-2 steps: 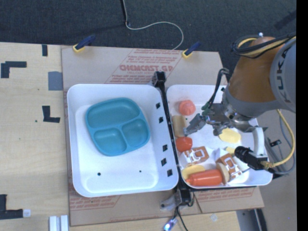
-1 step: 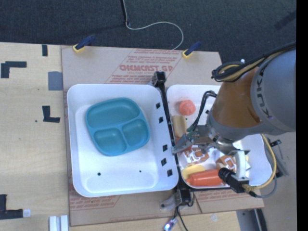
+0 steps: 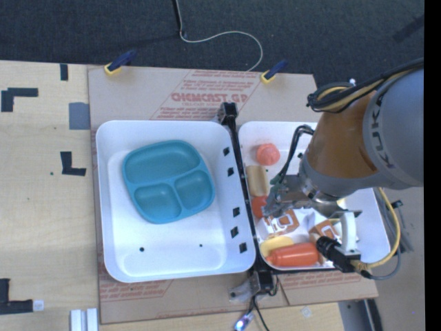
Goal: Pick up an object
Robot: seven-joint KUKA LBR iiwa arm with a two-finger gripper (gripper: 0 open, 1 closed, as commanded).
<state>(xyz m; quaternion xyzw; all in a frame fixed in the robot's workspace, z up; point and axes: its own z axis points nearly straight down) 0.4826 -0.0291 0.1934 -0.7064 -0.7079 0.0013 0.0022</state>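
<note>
On cardboard-topped bench (image 3: 200,98) | two white bins (image 3: 110,185) | jaws (image 3: 275,202) state unclear

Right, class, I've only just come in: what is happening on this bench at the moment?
A grey and orange robot arm reaches from the right over the right bin, its gripper low among the toy food there. Near it lie a round orange piece, a tan bread-like piece and a red sausage shape. Nothing is visibly held. In the left bin lies a blue divided plate, untouched.
</note>
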